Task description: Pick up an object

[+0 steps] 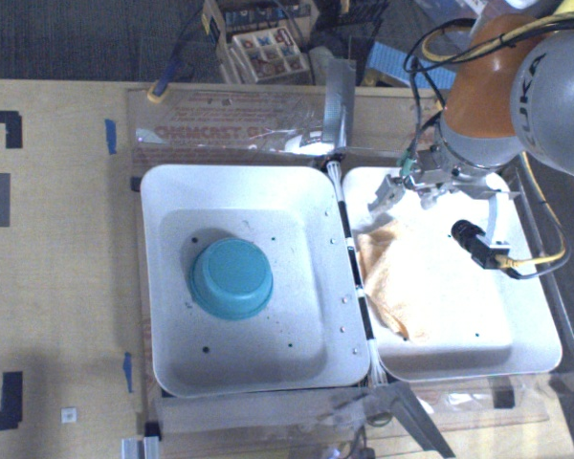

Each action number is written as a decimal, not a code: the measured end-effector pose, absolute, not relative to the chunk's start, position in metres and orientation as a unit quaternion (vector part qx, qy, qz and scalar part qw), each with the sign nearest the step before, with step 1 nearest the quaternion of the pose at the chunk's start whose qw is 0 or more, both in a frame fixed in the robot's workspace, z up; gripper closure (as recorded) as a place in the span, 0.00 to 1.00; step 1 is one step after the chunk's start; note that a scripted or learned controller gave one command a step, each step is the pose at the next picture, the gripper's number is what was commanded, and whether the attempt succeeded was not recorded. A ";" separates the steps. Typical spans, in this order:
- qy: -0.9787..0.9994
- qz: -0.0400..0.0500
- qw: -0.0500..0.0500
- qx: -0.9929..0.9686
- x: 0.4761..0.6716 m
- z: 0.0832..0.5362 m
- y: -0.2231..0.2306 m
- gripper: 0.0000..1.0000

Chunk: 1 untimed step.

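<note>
Over the right bin (pixel 540 352), my claw (pixel 399 187) hovers above a tan cloth (pixel 387 280); its grip I cannot tell. Nothing lifted yet; blue bowl (pixel 231 277) untouched.

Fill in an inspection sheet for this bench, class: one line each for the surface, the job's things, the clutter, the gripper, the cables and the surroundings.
Surface: wooden bench bearing a left bin and a right bin, side by side.
Job's things: teal bowl upside down in the left bin; tan cloth crumpled at the right bin's left side.
Clutter: clear plastic bag lying behind the bins.
Gripper: gripper above the right bin's far left corner, near the cloth; finger state unclear.
Cables: yellow cable and black cables run along the arm.
Surroundings: boxes on dark floor behind the bench.
</note>
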<state>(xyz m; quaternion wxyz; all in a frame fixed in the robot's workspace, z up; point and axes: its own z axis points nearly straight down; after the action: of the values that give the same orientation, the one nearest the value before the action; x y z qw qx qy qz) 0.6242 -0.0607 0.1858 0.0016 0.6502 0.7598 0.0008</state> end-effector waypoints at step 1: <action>0.774 0.000 0.000 0.633 0.624 0.098 -0.099 0.00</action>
<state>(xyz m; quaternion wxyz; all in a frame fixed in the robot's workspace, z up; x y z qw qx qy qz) 0.6244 -0.0988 0.0979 0.0005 0.6327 0.7744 0.0003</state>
